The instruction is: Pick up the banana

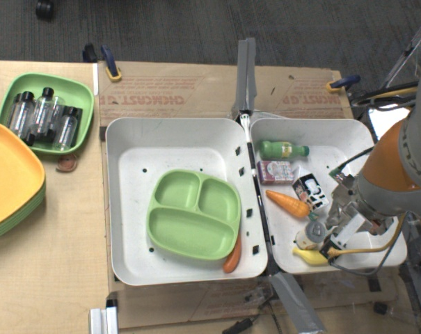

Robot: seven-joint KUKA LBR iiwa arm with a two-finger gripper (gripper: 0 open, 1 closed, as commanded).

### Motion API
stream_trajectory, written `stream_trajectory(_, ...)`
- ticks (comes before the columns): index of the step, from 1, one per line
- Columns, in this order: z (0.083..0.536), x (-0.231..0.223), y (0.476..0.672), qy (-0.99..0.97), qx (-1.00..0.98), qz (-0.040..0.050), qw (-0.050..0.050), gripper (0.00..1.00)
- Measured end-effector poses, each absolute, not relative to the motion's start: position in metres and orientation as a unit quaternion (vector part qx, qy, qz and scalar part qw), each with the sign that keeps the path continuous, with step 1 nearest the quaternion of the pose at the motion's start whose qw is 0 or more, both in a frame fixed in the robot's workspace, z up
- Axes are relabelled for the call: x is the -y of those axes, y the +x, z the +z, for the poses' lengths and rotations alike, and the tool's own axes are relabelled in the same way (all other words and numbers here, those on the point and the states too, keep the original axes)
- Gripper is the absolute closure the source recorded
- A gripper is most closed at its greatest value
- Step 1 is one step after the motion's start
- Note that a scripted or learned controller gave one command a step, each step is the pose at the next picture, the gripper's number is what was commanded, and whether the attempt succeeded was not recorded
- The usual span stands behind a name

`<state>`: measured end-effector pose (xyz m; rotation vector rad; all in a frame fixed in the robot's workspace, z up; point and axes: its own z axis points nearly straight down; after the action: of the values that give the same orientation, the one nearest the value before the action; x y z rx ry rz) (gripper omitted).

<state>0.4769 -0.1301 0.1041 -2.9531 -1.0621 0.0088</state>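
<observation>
- Step in hand: the approach to the banana (pixel 309 256); the grasp does not look made yet, as the fruit lies flat on the floor of the right bin (pixel 349 134).
- Banana: yellow, lying near the right bin's front wall, towards its left front corner, with its dark tip pointing right, under the gripper (pixel 330 243).
- Gripper: low over the right bin, just above and right of the banana; its tips sit close to the fruit's right end, but whether they touch it cannot be told.
- Gripper state: cannot be told, since the wrist and cabling hide that part.
- Arm (pixel 391 169): it enters from the right, its orange band above the wrist, and slants down and leftward into the bin's front half.
- Neighbours: a small grey round object (pixel 314 228) lies just behind the banana; a carrot (pixel 288 203) lies further back; a black-and-white item (pixel 311 190), a maroon packet (pixel 275 170) and a green bottle (pixel 283 149) lie nearer the back wall.
- Left bin (pixel 126 186): holds a green tray (pixel 194 216) with an orange sausage-like item (pixel 232 257) at its front right corner; neither concerns the task.
- Next move, as a judgement: the gripper needs to centre across the banana's middle, well clear of the grey object, then close and lift straight up.
- Risk: a grip at the tip may let the fruit pivot or slip out.
</observation>
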Motion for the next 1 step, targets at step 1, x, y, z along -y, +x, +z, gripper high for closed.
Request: stream_trajectory(1, 0.0901, 0.1229, 0.4756, -0.978, 0.210, 0.0033, 0.001, 1.00)
